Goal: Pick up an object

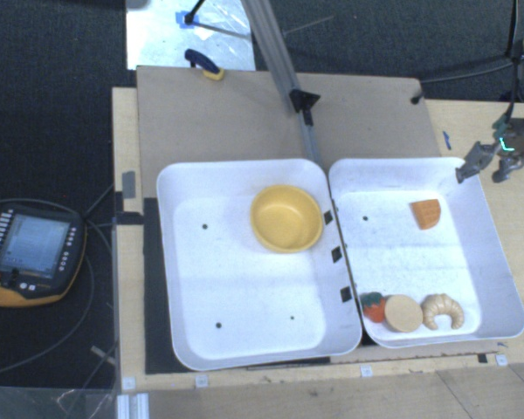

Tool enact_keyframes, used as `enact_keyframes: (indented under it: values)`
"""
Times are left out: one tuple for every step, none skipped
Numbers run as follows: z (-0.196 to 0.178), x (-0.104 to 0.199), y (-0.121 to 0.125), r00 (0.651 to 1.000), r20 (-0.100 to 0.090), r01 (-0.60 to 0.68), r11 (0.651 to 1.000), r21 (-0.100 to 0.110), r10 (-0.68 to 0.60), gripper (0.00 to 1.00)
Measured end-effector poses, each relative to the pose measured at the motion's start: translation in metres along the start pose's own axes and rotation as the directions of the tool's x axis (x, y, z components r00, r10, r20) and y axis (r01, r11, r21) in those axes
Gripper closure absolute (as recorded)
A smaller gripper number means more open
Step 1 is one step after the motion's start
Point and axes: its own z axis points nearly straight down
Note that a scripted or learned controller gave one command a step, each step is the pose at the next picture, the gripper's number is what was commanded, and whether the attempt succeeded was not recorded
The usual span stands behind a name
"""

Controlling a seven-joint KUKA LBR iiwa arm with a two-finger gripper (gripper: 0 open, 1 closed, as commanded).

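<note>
Orange wedge (426, 213) is lying in the right bin (472, 260), upper right part, alone on the white floor and well apart from the other pieces. Along that bin's near edge three things are sitting in a row — a red and green item (373, 304) at the left, a tan disc (403, 313) touching it, and a croissant (443, 311) just beside the disc on the right. Nothing is being held.

Gripper (489, 162) is hanging at the right edge of the view, over the right bin's far right corner, above and to the right of the wedge and clear of it. Two dark fingers are showing apart from each other, so it is reading as released, with nothing between them.

Left bin (192, 260) is carrying a yellow bowl (286, 218), upright, in its upper right area near the wall shared with the right bin.

Outward — a grey pole (275, 46) is slanting down from the top to the bins' far edge. A teach pendant (31, 253) is resting on the dark floor at left.
</note>
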Motion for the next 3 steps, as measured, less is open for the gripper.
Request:
enact_keyframes:
  values:
    - [0.000, 0.000, 0.000, 1.000, 0.000, 0.000, 1.000, 0.000, 0.000, 0.00]
    - [0.044, -0.002, 0.006, 1.000, -0.001, 0.000, 1.000, 0.003, 0.000, 0.00]
    - [0.089, 0.005, 0.003, 1.000, -0.001, 0.000, 1.000, 0.004, 0.000, 0.00]
